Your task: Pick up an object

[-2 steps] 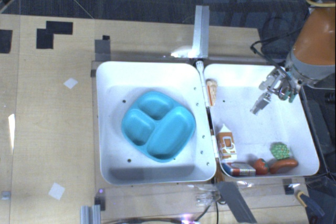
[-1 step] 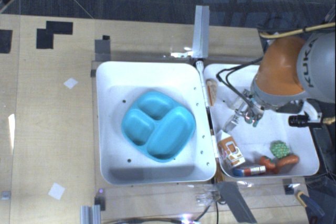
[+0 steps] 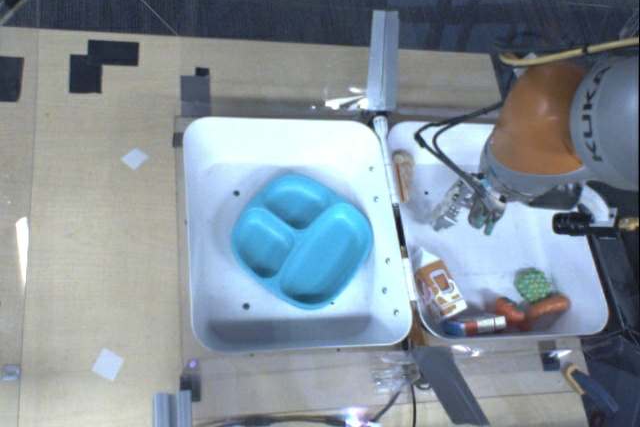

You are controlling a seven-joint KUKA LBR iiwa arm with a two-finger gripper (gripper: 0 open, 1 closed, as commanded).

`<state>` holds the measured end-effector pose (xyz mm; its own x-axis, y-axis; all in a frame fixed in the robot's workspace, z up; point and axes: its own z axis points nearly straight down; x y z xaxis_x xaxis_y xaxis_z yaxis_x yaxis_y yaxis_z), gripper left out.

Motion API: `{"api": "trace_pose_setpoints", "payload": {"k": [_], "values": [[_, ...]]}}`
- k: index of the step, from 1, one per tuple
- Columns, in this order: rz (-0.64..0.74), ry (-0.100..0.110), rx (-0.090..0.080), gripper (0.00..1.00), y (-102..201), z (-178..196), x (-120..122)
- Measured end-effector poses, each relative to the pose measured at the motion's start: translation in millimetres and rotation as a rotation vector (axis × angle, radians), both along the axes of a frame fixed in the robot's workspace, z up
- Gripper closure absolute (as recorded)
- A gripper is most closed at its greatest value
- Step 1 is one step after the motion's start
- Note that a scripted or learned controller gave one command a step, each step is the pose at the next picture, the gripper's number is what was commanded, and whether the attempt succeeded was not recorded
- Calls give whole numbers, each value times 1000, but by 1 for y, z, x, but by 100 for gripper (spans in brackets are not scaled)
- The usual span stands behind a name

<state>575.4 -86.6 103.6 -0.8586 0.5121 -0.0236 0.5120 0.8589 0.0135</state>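
Note:
My gripper point(image 3: 466, 210) hangs over the middle of the right bin point(image 3: 590, 260), below the orange band of the arm. Its fingers look spread apart, with nothing between them. Beneath it and nearer the front lie an orange-and-white carton point(image 3: 439, 287), a red and blue marker-like tube point(image 3: 475, 324), a reddish sausage-shaped toy point(image 3: 538, 311) and a green knobbly ball point(image 3: 533, 283). A thin brown stick point(image 3: 403, 177) lies along the bin's left wall. The gripper is apart from all of them.
The left bin point(image 3: 205, 215) holds a blue three-compartment plate point(image 3: 302, 239). A metal post point(image 3: 383, 60) stands behind the divider between the bins. Black cables loop over the back of the right bin near the arm.

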Motion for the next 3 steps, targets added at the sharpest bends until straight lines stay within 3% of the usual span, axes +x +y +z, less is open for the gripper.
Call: {"api": "trace_pose_setpoints", "payload": {"k": [1, 2, 3], "values": [[0, 0, 0, 0, 0, 0, 0], [361, 18, -6, 0, -1, 53, 50], [260, 18, -4, 0, -11, 73, -13]]}}
